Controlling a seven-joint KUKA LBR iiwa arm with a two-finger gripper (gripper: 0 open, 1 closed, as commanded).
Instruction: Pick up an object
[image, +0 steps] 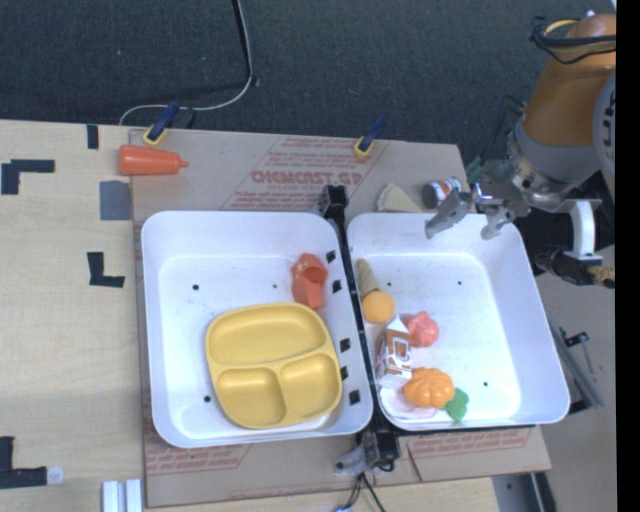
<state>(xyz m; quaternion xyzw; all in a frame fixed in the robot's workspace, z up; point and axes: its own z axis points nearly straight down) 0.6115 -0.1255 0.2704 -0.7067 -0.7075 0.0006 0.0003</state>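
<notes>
Nearest the front of the right bin (535, 330) lies an orange pumpkin-like toy (428, 387) with a small green piece (457, 405) touching its right side. Just behind it sit a white and orange carton (393, 352) and a pink toy (423, 328), and farther back an orange ball (377, 307) touching a tan cone (364, 275) that leans along the bin's left wall. All of these crowd the left half of the bin, well apart from the end effector (470, 215), which hangs over the bin's far rim with its two fingers spread apart and nothing between them.

In the left bin (160, 300) a yellow divided plate (272, 362) fills the front, with a red-orange cup (309, 279) behind it near the wall the bins share.

Both bins rest on a brown cardboard sheet (300, 170) printed in red, held at its far edge by two blue and yellow clamps (160, 125). An orange bottle-shaped toy (150, 160) lies on its side at the sheet's far left corner. The table (50, 300) is pale wood with black tape marks. Beyond it is dark carpet (350, 60), crossed by a cable (243, 50).
</notes>
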